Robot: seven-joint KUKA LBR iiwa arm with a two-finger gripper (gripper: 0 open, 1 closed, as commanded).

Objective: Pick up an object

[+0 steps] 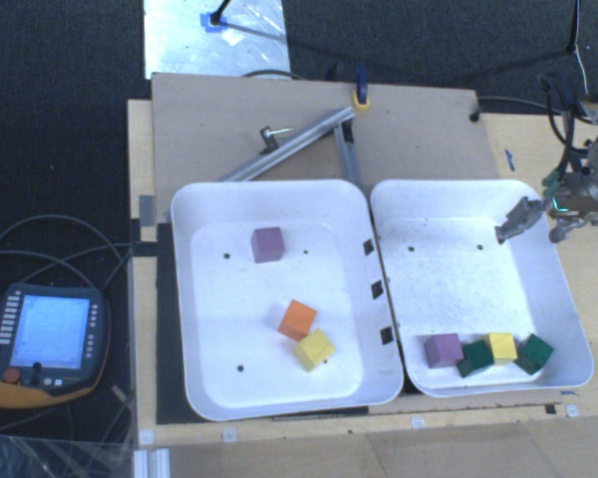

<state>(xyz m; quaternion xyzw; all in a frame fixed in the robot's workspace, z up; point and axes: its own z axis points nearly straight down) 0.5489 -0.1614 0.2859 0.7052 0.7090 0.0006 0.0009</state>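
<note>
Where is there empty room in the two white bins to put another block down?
The right white bin has bare floor between the open gripper and the blocks packed along its near wall, from the purple cube to the dark green cube. In the left white bin, the left side is bare; the orange cube and yellow cube crowd the middle.

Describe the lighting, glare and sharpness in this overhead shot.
Camera view: even, soft light; blocks throw only faint shadows in the left bin; the silvery sheet at top glares; the white bins look nearly overexposed; the gripper is slightly blurred; the pendant screen glows pale blue.
</note>
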